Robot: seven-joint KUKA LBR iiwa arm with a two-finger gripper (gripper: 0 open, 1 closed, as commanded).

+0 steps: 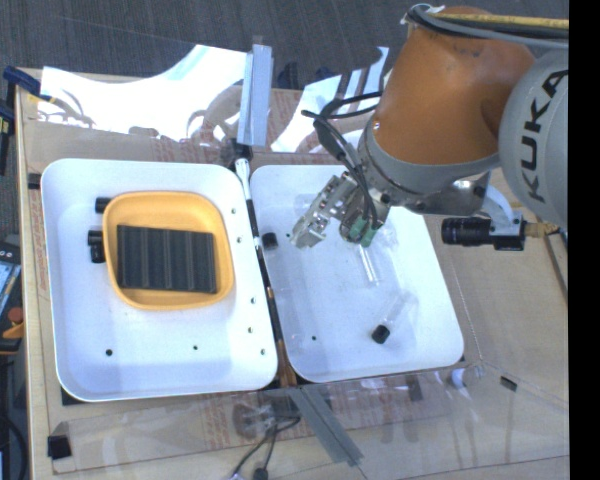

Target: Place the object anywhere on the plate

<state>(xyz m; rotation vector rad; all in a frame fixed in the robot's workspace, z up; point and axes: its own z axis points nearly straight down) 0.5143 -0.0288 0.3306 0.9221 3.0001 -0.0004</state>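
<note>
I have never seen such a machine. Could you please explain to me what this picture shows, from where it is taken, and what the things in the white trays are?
The picture is taken by one fixed camera above a bench, looking down at a slant. The big grey and orange shape is a robot arm, reaching in from the right. At its end sits a two-finger gripper, hovering over the right white bin. I cannot tell whether its fingers are open or whether they hold anything. In that bin lies a small dark object, apart from the gripper. The left white bin holds a yellow plate with a dark ribbed block lying on it. The robot should put an object on that plate.
</note>
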